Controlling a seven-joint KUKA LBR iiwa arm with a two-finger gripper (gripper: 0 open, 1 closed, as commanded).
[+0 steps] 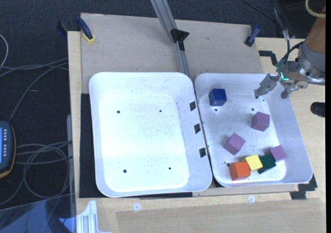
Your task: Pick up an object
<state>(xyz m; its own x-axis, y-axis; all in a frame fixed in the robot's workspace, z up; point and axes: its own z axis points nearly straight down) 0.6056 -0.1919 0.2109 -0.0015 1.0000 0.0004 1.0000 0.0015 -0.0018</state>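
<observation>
Two white bins on the desk (155, 35); seven blocks, all lying in the right bin (295, 123).

Count: three purple blocks, one each of blue, orange, yellow and green. The blue block (217, 96) is sitting at the bin's 10 o'clock. One purple block (260, 121) is lying near centre, a second purple block (234, 143) toward 7 o'clock, a third purple block (277, 152) toward 5 o'clock. The orange block (239, 170), yellow block (253, 162) and green block (267, 162) are crowding in a touching row against the rim at 6 o'clock. The gripper (275, 88) is hovering at 1 o'clock, its fingers (262, 88) spreading wide, gripping nothing, touching no block. The left bin (145, 134) is offering open floor; the blue and central purple blocks are standing clear of walls.
</observation>
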